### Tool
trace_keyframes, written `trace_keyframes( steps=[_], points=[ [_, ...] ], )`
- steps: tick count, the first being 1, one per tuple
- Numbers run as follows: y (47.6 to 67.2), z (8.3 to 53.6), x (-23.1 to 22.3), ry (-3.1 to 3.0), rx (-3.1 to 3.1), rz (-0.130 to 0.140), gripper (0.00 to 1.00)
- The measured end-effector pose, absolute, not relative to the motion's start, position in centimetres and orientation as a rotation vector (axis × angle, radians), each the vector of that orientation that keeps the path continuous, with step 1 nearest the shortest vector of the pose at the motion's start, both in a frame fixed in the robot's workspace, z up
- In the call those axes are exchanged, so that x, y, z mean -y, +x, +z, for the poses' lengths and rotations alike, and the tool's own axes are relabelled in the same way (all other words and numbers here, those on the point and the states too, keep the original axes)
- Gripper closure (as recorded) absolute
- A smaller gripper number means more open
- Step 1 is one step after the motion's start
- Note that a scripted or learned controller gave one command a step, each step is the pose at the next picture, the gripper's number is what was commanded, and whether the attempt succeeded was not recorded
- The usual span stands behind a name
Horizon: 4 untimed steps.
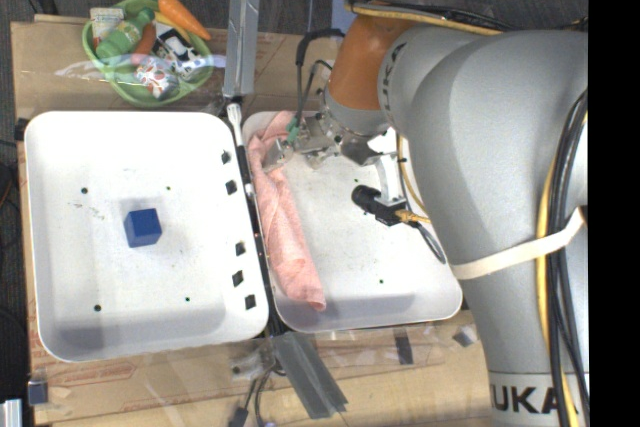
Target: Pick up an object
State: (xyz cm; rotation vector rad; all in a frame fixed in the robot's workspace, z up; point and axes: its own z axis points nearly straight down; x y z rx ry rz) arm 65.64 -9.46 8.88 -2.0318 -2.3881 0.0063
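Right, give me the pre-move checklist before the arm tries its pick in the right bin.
1. Target in reach: the pink cloth lies along the left wall of the right bin, directly beside the gripper. Ok.
2. Gripper over target: it sits at the cloth's upper end. Ok.
3. Finger state: blurred against the cloth and bin. Cannot tell.
4. Grasp made: nothing visibly between the fingers. Not ok yet.
5. Wall clearance: the cloth hugs the divider between the bins, so the approach is tight. Cannot tell.
6. Other object: the blue cube sits apart in the left bin, well away from the move. Ok.
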Motion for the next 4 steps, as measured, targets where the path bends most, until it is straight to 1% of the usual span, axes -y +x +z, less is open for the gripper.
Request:
trace_keyframes(
  steps=[1, 2, 3, 4],
  points=[
    [57.4, 8.9, 9.7, -1.86, 2.524, 0.005, 0.0],
    [58.6, 18.9, 6.9, -2.048, 2.375, 0.008, 0.0],
    [57.1, 10.2, 9.9, -2.063, 2.356, 0.012, 0.0],
    [65.6, 8.8, 9.9, -2.078, 2.348, 0.006, 0.0]
  ],
)
